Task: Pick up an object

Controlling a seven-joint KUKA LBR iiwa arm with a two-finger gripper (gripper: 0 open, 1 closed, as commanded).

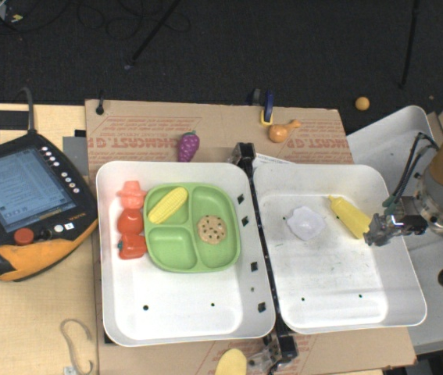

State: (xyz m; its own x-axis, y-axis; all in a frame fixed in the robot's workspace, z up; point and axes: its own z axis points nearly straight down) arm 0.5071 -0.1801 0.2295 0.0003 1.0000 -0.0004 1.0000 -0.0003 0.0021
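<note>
Approach step in hand: end effector [379, 231], finger state impossible to tell, just at 3 o'clock of yellow wedge [350, 216] in right bin [409, 287]; next, straddling and closing.

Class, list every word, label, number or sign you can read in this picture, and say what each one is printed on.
"COMCAST": red print, upside down, repeated on the cardboard sheet behind the bins; my best reading, as the letters are blurred.
Teach pendant screen: lines of text, too small to read.
Teach pendant buttons: markings too small to read.
White bins, green plate, toy food: no lettering that I can make out.
</note>
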